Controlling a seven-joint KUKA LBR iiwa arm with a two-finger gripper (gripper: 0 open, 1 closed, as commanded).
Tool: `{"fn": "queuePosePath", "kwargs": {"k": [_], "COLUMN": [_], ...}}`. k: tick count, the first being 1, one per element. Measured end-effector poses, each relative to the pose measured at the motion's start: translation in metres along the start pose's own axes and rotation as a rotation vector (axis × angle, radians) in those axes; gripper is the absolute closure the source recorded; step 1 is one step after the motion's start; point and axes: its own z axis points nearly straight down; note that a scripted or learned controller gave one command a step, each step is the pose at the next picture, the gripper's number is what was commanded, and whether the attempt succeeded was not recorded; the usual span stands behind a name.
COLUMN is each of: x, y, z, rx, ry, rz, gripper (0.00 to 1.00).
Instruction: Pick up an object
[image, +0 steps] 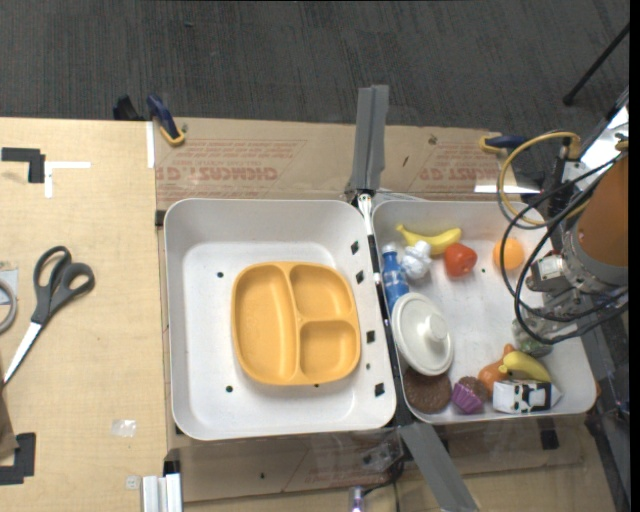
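The right bin (480, 310) holds several small things. A yellow banana (430, 238), a red tomato (460, 260) and an orange (511, 252) lie along its far side. A blue bottle (392, 280) rests against the left wall, with a white lidded bowl (423, 332) beside it. Along the near side sit a brown disc (428, 392), a purple cup (467, 397), a second small banana (527, 365) and a white-and-black block (522, 397). My gripper (534, 342) hangs low at the bin's right side, just above the small banana, tangled in black cables.
The left bin (200, 300) holds a yellow divided plate (297, 322). Scissors (50, 290) lie on the wooden bench at far left. A grey bar (370, 140) runs back from between the bins. Looping cables (540, 200) hang around the arm's wrist.
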Motion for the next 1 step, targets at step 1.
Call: {"fn": "queuePosePath", "kwargs": {"k": [1], "x": [-0.0046], "y": [0.0139], "z": [0.0053], "rx": [0.027], "ry": [0.005], "rz": [-0.281], "gripper": [1.00]}}
